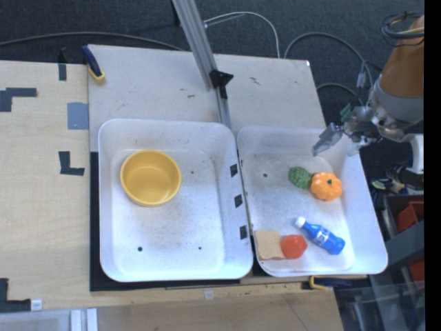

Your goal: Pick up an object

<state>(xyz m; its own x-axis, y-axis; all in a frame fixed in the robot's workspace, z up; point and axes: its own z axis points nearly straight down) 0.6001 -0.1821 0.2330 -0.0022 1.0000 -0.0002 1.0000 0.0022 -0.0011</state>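
We saw the two-finger gripper [329, 140] hanging over the top right corner of the shallow white right-hand bin [275, 143]; its jaws stood slightly apart, holding nothing. The small orange pumpkin [326, 185] lay below it, touching a green leafy toy [300, 177]
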